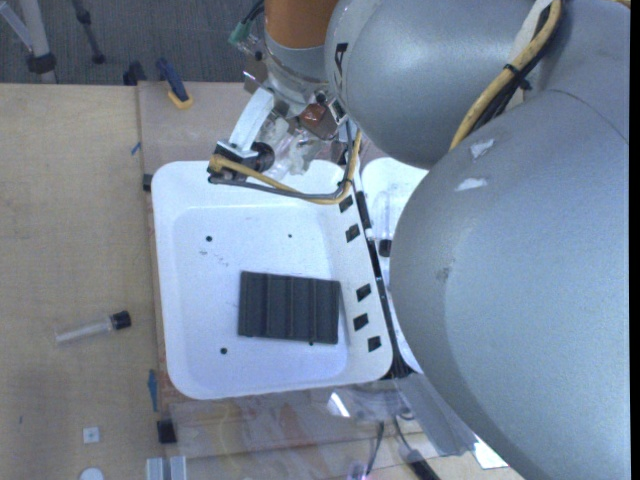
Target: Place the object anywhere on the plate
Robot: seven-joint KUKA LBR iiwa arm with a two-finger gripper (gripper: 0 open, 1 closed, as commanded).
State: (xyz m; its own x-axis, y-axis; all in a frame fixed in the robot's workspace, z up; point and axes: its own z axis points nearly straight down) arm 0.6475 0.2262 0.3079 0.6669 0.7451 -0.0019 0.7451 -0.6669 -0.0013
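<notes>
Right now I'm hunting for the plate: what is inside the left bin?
A dark ribbed slab lies flat on the floor of the left bin. The hand hangs over its far rim; whatever lies beneath is covered.

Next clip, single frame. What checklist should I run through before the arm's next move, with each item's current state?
1. Dark ribbed slab lies flat on the floor of the left bin: ok.
2. Slab is apart from the pincer, which sits above the bin's far rim: ok.
3. Pincer carrying something: cannot tell.
4. Contents of the right bin visible: not ok, the arm covers most of it.
5. Bin floor between pincer and slab free of other things: ok.
</notes>
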